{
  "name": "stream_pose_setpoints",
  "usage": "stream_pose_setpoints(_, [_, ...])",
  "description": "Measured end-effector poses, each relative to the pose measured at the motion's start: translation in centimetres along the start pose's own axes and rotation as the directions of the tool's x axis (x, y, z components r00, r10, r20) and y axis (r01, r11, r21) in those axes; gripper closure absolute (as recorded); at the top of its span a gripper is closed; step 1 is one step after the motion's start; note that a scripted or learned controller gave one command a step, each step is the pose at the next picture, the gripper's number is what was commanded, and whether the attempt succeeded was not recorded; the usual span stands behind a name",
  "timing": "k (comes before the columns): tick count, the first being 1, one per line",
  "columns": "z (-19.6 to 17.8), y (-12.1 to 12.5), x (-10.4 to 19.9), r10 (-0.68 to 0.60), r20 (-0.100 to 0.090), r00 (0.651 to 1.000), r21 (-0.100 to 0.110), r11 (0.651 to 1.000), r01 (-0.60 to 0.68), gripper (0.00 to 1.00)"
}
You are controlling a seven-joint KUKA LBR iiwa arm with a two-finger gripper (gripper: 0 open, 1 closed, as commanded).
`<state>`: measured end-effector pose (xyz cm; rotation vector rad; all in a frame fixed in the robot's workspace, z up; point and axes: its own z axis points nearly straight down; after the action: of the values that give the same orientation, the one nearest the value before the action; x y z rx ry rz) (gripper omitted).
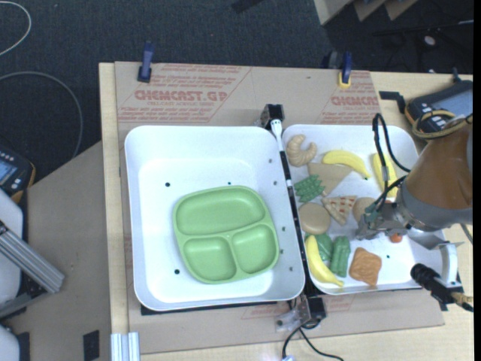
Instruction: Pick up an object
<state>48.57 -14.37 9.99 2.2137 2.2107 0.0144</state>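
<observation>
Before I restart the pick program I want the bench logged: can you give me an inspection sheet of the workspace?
Surface: bench bears two white bins side by side.
Job's things: right bin holds play food, including a banana, a croissant, a toast piece and a cookie.
Clutter: green divided plate lies in the left bin.
Grippers: gripper low over the right bin; fingers unclear.
Cables: black cable loops over the right bin.
Surroundings: dark carpet.
</observation>
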Motion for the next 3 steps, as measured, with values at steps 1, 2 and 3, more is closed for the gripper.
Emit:
stream_pose_setpoints(1, [1.6,0.2,5.6,-0.006,-0.005,1.000,0.018,1.000,0.006,1.00])
stream_pose_setpoints(2, [-9.1,4.7,12.9,-0.012,-0.006,1.000,0.001,1.000,0.012,1.00])
stream_pose_setpoints(3, [-8.4,12.0,21.9,-0.013,-0.007,1.000,0.009,1.000,0.013,1.00])
